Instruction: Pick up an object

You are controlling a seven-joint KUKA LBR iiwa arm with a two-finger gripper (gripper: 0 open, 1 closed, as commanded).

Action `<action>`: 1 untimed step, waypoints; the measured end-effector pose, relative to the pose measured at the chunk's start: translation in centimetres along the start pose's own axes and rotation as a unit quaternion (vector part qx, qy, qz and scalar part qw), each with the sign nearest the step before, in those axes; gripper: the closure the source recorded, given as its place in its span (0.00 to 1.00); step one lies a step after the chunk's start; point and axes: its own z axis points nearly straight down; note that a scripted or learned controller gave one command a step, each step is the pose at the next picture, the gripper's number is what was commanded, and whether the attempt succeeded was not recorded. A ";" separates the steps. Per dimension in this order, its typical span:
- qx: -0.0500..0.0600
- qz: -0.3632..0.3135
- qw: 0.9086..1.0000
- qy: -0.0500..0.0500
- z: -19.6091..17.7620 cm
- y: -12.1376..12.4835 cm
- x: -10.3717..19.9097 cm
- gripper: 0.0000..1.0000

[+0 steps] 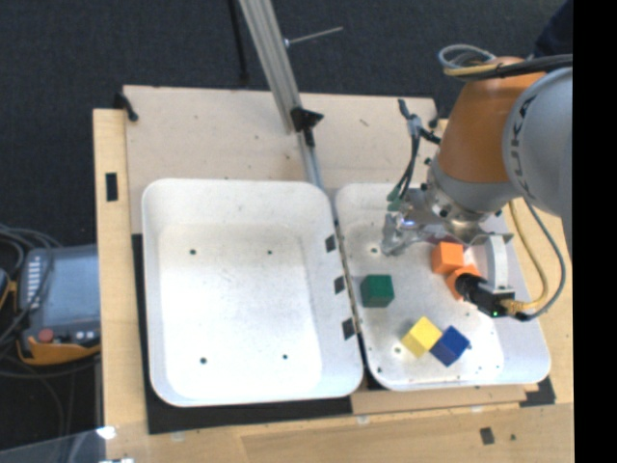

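Several small blocks lie in the right bin. A green block sits near the bin's left wall. At the front, a yellow block touches a blue block. An orange block lies just under the edge of the arm's wrist, partly hidden by it. My gripper hangs low over the back left of this bin, above and slightly right of the green block and to the left of the orange one. Nothing shows in its grasp.
The left bin lies beside the right one, with a low wall between them. A slanted metal rail runs from the top down to the bins' shared back corner. Cables loop off the wrist over the right bin's right side.
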 end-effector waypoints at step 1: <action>-0.003 -0.001 1.000 0.000 -1.0 1.7 5.4 1.00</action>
